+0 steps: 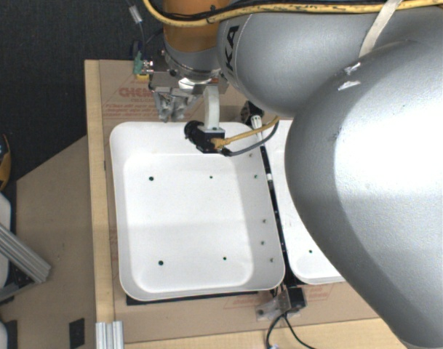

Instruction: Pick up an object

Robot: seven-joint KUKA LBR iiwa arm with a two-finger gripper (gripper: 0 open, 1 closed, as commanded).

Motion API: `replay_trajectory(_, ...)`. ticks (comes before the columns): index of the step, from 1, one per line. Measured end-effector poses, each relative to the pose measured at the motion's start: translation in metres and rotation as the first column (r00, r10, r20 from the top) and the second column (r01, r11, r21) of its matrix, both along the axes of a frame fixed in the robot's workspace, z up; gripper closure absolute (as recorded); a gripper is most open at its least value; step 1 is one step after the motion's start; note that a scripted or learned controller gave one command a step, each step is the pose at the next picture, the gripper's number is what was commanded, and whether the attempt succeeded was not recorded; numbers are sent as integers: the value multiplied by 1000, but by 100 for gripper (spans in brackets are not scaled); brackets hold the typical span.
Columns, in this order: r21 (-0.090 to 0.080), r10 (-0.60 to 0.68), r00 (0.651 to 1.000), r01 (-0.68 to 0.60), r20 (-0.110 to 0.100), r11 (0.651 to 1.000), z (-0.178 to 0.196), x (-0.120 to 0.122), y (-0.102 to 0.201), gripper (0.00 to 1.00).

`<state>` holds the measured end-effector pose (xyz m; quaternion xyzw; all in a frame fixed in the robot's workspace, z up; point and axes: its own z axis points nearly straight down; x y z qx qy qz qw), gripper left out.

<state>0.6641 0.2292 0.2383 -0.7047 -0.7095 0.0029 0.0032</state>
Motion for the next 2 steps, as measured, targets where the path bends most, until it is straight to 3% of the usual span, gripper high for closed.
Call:
replay_trajectory(1,1,-8,1000,8,15,1000,62,3,-22,100)
replay_trajectory(2,0,-10,1000,10,14,1000,100,3,-59,100)
